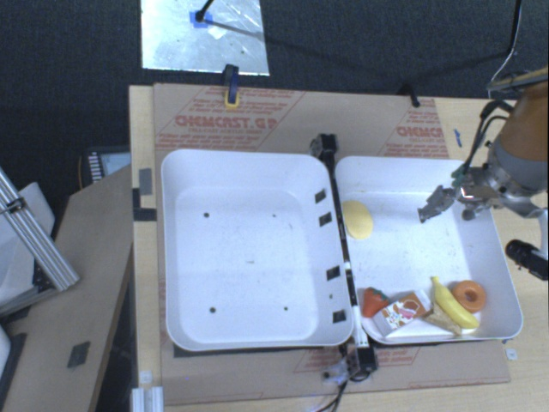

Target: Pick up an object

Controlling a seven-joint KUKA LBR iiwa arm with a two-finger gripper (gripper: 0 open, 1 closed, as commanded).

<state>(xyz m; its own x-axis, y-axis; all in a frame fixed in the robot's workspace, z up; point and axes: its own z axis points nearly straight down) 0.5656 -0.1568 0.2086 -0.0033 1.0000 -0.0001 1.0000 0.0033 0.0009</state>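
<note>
My gripper point(449, 208) hangs over the upper right part of the right bin point(403, 174), its two dark fingers spread apart and open with nothing between them. A yellow lemon-like object point(358, 220) lies to its left, near the bin's left wall. Along the bin's front wall lie a red piece point(374, 301), a white and red packet point(401, 312), a banana point(453, 304) and an orange ring point(470, 295). The gripper is well above and behind that cluster and touches none of the objects.
The left bin point(171, 256) sits beside the right one, with a black clip-lined divider point(334, 230) between them. The arm's grey wrist point(519, 166) reaches in from the right. Cardboard point(257, 114) lies under both bins.
</note>
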